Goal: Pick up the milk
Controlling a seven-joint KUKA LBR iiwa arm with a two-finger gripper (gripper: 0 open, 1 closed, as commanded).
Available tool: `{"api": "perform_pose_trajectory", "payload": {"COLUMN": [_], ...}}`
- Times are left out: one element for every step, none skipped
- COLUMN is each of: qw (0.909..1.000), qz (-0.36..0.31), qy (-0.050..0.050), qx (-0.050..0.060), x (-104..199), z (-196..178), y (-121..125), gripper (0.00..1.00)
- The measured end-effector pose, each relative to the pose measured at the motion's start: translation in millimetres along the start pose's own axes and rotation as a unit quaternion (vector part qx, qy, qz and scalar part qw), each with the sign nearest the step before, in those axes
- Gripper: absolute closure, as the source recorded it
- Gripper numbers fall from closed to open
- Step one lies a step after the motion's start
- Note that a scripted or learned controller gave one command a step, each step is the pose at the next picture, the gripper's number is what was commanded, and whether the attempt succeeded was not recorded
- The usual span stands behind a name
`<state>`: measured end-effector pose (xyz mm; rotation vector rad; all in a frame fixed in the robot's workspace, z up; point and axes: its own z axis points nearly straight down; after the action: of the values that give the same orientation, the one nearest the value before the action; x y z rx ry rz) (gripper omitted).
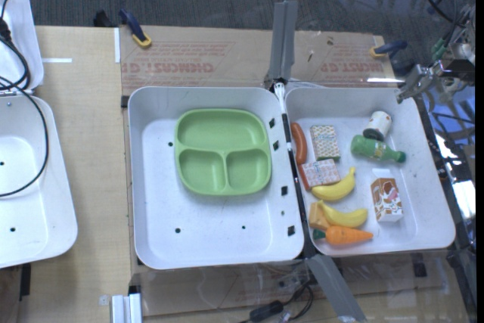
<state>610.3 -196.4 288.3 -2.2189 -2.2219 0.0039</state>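
The milk (386, 200) is a small white carton with a red-brown print. It lies in the right bin (435, 219), toward that bin's front right. My gripper (420, 79) hangs over the bin's far right corner, with cables behind it. It is well back from the milk and touches none of the items.
The right bin also holds a green bottle (376, 150), a white item (380, 120), two bananas (336, 187), a carrot (348, 236), a sausage (299, 142) and two small boxes (325, 141). A green divided plate (223, 151) sits in the left bin (151, 223).
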Motion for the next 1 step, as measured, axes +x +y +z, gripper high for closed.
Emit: {"api": "perform_pose_trajectory", "payload": {"qw": [0.9993], "qz": [-0.038], "qy": [0.000], "qx": [0.000], "x": [-12.1], "z": [126.4], "y": [-30.2], "gripper": [0.00]}}
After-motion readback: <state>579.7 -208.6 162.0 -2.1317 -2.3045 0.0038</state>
